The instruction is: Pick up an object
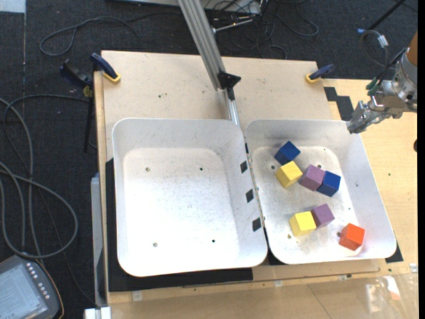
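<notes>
White plastic forms the two shallow bins on the pale wooden table [172, 85]. The right white bin [372, 198] serves as the landmark here, since all seven small blocks lie inside it.

Toward its far side sits a dark blue cube [287, 152], with a yellow cube [289, 174] just in front of it. Beside that lie a purple cube [313, 177] and a second blue cube [329, 183], touching or nearly so. Nearer the front edge are another yellow cube [303, 222] and a smaller purple cube [323, 214], close together. An orange cube [352, 236] stands alone at the front right corner. The left white bin [126, 198] lies alongside, across the shared rims.

The step in hand looks like the approach: nothing is picked. The grey metal pincer [362, 120] hovers above the right bin's far right corner, well apart from every block, gripping nothing. Whether it is wide or narrow I cannot tell at this size.

The next move calls for choosing one block, probably the isolated orange cube, travelling over it and descending.
</notes>
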Controlling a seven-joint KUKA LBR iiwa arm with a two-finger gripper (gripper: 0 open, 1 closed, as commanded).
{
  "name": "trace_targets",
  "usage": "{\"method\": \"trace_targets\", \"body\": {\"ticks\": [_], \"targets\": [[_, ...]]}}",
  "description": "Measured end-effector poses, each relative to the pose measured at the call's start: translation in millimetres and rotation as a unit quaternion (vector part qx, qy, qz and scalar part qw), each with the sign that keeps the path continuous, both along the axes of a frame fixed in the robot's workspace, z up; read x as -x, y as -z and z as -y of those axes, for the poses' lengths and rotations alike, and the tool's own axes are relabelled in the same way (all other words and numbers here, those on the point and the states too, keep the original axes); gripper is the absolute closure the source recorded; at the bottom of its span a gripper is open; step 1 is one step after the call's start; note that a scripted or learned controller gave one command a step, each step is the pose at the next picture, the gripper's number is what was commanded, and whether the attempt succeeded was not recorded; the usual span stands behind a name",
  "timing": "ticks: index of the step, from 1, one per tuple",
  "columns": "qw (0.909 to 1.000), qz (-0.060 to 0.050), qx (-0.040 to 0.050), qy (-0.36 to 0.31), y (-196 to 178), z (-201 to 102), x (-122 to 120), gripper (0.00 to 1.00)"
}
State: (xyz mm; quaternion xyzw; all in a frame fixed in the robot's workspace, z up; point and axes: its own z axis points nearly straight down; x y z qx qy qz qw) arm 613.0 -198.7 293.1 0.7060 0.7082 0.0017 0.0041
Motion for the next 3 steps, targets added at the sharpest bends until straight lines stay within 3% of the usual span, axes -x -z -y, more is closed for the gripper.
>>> {"method": "trace_targets", "body": {"ticks": [1,3], "targets": [[1.0,-0.004,-0.0024,-0.002,18,-57,-8,1.0],[1.0,-0.003,-0.0025,-0.003,18,-172,-19,1.0]]}}
